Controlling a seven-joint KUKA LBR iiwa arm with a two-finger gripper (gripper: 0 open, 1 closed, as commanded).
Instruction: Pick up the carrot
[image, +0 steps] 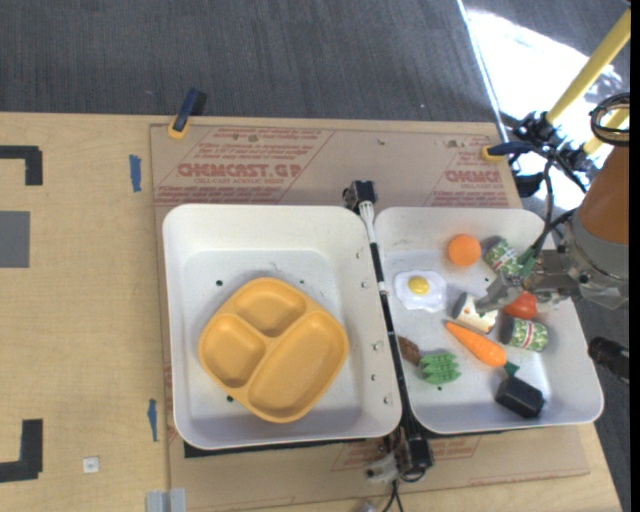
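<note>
The gripper (497, 296) sits low inside the right bin (575, 400), reaching in from the right, its metal fingers pointing left toward the middle of the clutter. How far apart those fingers stand I cannot tell; they blur into the objects beneath, and nothing is plainly caught between them. Just below and left of the tips lies the carrot (476, 343), orange, flat on the bin floor, slanting from upper left down to lower right, its thin end close to a small pale piece (480, 320) right under the gripper. A red item (522, 306) sits just beside the gripper on its right, and a green-and-white can (527, 335) lies below that, next to the carrot's thick end. Above, an orange ball (463, 250) and another green-printed can (505, 257). To the left, a fried egg (420, 289). Lower down, a green leafy piece (439, 367) and a brown bit (409, 349) by the bin's left wall, and a black block (520, 396) near the front corner. Across the divide, the left bin (190, 300) holds a yellow sectioned plate (272, 346). Both bins rest on a cardboard sheet (250, 160) on the counter (70, 330).
</note>
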